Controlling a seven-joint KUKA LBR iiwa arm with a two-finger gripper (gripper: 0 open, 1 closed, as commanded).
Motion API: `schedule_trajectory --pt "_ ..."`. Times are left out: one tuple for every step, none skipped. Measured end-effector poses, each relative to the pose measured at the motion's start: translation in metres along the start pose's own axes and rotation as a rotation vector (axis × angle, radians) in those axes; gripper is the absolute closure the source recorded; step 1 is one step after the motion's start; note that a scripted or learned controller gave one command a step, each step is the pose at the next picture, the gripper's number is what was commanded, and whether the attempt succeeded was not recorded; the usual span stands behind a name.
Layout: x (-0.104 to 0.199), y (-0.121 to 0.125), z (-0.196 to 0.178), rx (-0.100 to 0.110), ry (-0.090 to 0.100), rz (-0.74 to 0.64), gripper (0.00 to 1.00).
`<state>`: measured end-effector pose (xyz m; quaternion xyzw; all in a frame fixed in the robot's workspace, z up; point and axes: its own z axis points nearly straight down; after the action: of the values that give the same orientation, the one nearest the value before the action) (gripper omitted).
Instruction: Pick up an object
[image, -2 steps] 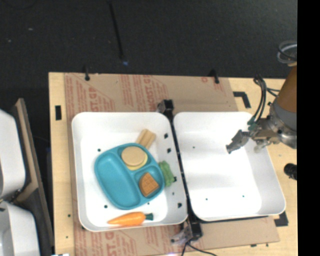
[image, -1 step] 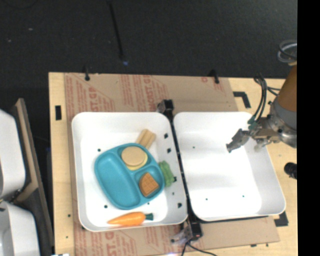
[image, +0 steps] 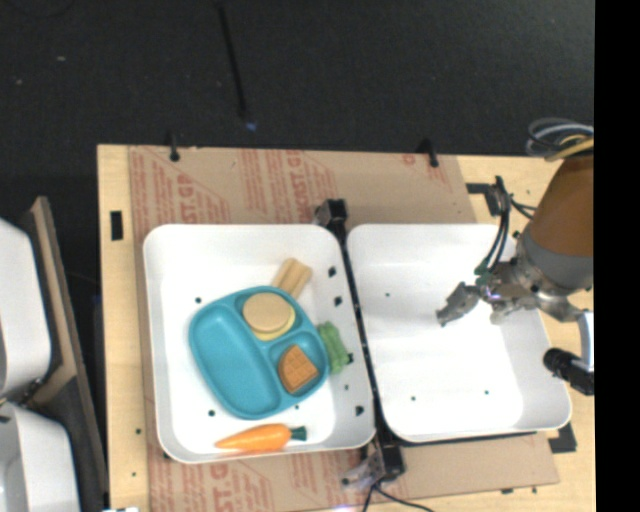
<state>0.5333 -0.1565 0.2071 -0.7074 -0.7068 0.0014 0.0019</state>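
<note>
From the camera above the bench, the gripper (image: 462, 303) hung over the right bin (image: 420, 400), toward its right half, at the end of the grey arm (image: 560, 220) with its orange band. Whether those fingers were spread or pressed together, I could not tell; nothing showed between them.

Over in the left bin (image: 165, 300) sat all the goods. A blue divided tray (image: 235, 365) lay in the middle, with a round tan disc (image: 269, 313) in its upper compartment and a brown waffle-like piece (image: 298, 369) in its lower right one. A tan wooden block (image: 293, 275) touched the tray's upper edge, a green piece (image: 333, 346) sat against its right side, and an orange carrot (image: 258, 437) lay near the bin's front wall.
</note>
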Motion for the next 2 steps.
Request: schedule_trajectory --pt "-0.001 -0.005 0.062 0.0 0.0 0.0 0.0" --pt "-0.002 -0.006 0.109 -0.001 0.0 0.0 0.0"
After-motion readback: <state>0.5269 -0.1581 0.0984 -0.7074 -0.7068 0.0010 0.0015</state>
